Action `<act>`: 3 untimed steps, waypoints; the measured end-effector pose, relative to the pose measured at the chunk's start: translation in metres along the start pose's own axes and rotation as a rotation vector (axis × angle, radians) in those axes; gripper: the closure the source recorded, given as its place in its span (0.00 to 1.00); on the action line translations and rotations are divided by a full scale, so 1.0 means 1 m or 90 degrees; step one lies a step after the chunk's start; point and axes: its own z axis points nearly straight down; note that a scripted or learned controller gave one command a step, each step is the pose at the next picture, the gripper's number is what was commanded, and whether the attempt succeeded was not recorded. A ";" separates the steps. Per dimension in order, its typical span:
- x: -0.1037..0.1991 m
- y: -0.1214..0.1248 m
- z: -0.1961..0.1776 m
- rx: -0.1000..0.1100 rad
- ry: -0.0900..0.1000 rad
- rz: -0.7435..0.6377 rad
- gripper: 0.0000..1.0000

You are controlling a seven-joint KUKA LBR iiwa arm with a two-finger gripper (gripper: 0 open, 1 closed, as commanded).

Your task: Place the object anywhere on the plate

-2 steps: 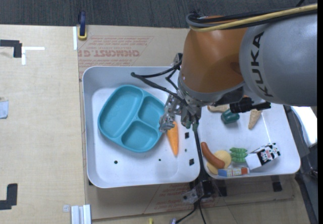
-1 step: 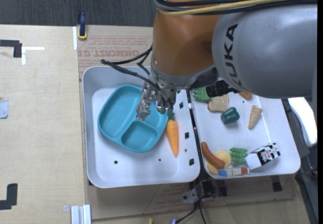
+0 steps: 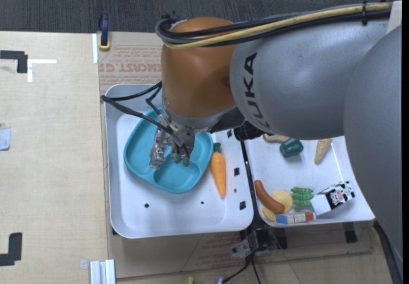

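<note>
Camera view: the arm (image 3: 287, 78) is reaching in from the right, and the gripper (image 3: 167, 151) is hanging over the blue plate (image 3: 185, 177) in the left bin (image 3: 166, 219). Whether it is gripping anything cannot be told. A carrot (image 3: 219, 174) is lying just beside the plate's right edge. Other toy foods are sitting in the right bin (image 3: 358, 209).

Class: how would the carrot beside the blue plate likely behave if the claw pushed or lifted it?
The carrot is long, round and tapered, so it would probably roll in an arc. It looks like smooth toy plastic: likely stiff, light, and rather slippery.
</note>
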 end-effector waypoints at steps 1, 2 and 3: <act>0.026 -0.056 -0.007 -0.001 -0.001 -0.085 1.00; -0.001 0.001 -0.087 -0.003 -0.004 -0.032 1.00; 0.012 -0.093 -0.032 -0.001 -0.001 -0.189 1.00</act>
